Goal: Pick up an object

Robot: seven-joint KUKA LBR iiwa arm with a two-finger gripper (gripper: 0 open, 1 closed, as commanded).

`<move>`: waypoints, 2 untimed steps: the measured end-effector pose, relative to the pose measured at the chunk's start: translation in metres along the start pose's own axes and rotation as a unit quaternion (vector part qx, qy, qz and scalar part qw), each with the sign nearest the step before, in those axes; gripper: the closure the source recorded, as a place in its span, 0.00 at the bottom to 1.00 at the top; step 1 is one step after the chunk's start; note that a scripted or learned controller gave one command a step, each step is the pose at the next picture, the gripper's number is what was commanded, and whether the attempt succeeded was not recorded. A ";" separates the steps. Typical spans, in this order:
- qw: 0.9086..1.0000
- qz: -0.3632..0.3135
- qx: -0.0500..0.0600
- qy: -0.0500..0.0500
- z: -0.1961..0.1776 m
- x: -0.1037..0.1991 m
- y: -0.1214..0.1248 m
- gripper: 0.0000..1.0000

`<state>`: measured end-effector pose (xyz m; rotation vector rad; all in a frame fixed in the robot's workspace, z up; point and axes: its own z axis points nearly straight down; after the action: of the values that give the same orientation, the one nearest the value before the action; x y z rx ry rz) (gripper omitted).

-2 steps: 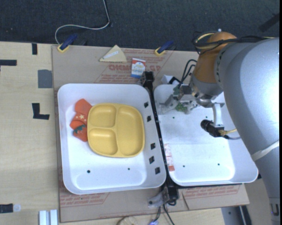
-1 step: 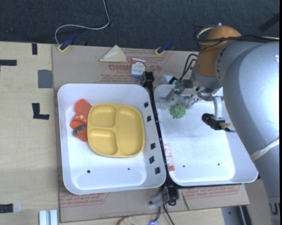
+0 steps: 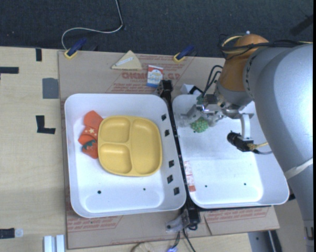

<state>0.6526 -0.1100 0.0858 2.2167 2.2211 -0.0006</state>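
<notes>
At frame left, a yellow plate (image 3: 130, 145) and orange toys (image 3: 90, 134) lie in the left bin (image 3: 79, 193). Right of centre, a green object (image 3: 200, 125) sits in the right bin (image 3: 226, 188), touching just below the pincer (image 3: 207, 112); its grip cannot be told.

The arm (image 3: 284, 98) is a thick, smooth, rounded body in pale grey with a soft sheen, its big casing curved like a drum. Above the wrist sits an orange band (image 3: 237, 70), glossy, capped by a rounded orange dome. Thin dark cables (image 3: 213, 83) loop beside the band (at least two) and run toward the wrist. The gripper (image 3: 208, 111) is small, metallic grey and silver, with dark fittings. A black connector (image 3: 239, 140) with a short cable juts from a pale bracket below it.
</notes>
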 end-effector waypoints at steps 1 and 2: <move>1.000 -0.001 0.000 -0.001 -0.010 0.000 0.000 1.00; 1.000 0.001 0.002 0.001 -0.020 0.009 -0.053 1.00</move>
<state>0.5991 -0.1013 0.1059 2.2216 2.2226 -0.0035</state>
